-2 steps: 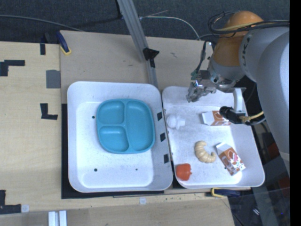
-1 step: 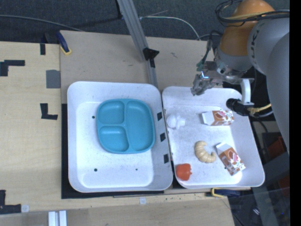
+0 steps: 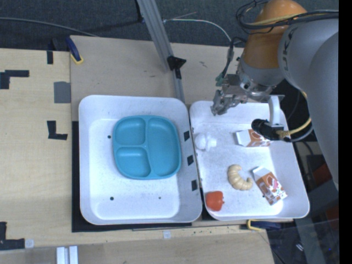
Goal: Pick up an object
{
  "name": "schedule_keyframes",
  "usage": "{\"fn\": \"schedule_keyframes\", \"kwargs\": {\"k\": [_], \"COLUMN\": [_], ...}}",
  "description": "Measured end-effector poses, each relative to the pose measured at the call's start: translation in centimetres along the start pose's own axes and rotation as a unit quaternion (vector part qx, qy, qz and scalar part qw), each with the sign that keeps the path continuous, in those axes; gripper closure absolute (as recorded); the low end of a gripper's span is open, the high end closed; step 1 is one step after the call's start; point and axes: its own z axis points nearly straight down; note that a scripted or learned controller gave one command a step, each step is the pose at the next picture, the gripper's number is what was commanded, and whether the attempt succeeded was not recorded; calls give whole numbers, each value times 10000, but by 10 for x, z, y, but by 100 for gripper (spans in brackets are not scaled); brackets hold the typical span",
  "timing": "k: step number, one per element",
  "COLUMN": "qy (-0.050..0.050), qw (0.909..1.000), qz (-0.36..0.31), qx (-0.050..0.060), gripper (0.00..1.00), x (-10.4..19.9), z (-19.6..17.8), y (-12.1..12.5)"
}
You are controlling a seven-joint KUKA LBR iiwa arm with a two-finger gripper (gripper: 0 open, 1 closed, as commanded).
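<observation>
From my station the gripper hangs at the right bin's back edge, its opening unreadable, above a small white crumpled object.

Four loose objects are seen in the right bin, all placed relative to the croissant, a pale curved pastry lying flat near the bin's middle. A red-orange tomato-like piece is found below and to the left of the croissant, against the bin's near-left corner. A small carton in orange, white and red is laid flat just to the croissant's right, tilted diagonally. A second orange-and-white carton is set above and slightly right of it. A small white rounded object is seen above and to its left, well apart.
</observation>
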Motion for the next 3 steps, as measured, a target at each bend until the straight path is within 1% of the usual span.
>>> {"fn": "schedule_keyframes", "kwargs": {"k": [1,2,3], "qy": [0,-1,-7], "qw": [10000,10000,10000], "qz": [-9,-3,-4], "qx": [6,9,11], "gripper": [100,100,100], "x": [60,102,153], "z": [-5,-11,-3], "y": [-8,-26,-36]}}
